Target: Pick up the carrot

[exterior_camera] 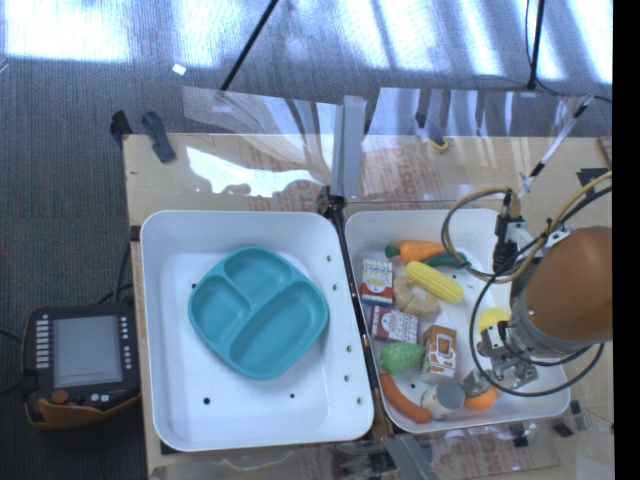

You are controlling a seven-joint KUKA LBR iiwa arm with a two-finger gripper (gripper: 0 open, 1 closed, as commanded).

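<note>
The carrot (418, 251), orange with a green top pointing right, lies at the far end of the right bin (362, 268), just behind a yellow corn cob (434, 281). My gripper (497, 370) hangs low over the near right part of the same bin, under the orange wrist band (568, 286). It sits well to the right of and nearer than the carrot, close to a small orange fruit (482, 399) and a grey can (444, 397). Nothing shows held in it.
The right bin also holds small food boxes (377, 279), a bagel (412, 296), a green leafy toy (400, 356), a juice carton (439, 351), a yellow piece (492, 319) and an orange-red sausage shape (404, 400). A teal divided plate (258, 311) lies in the left bin (165, 368). Cables loop above the wrist.
</note>
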